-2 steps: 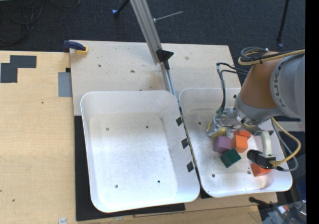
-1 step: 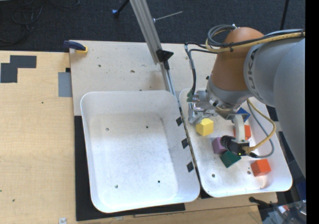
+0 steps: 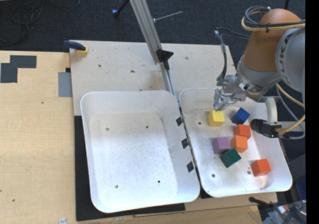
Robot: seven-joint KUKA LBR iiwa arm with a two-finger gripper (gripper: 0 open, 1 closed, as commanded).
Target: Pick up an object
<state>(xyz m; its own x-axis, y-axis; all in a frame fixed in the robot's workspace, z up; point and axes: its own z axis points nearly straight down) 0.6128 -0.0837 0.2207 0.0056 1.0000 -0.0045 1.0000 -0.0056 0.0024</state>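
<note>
The right bin (image 3: pixel 279 178) holds several small blocks: a yellow cube (image 3: pixel 216 118), a blue cube (image 3: pixel 240 115), two orange blocks (image 3: pixel 242 136) close together, a purple cube (image 3: pixel 221 144), a dark green cube (image 3: pixel 231 158) and a red-orange cube (image 3: pixel 260 167). My gripper (image 3: pixel 223 101) hangs over the far part of this bin, just above and behind the yellow cube. Nothing shows between its tips.
The left bin (image 3: pixel 89 118) lies beside the right one, with black clips on the shared rim (image 3: pixel 183 133). A slanted aluminium bar (image 3: pixel 149 29) rises behind the bins. A blue-and-yellow clamp (image 3: pixel 76 46) sits at the bench's far left corner.
</note>
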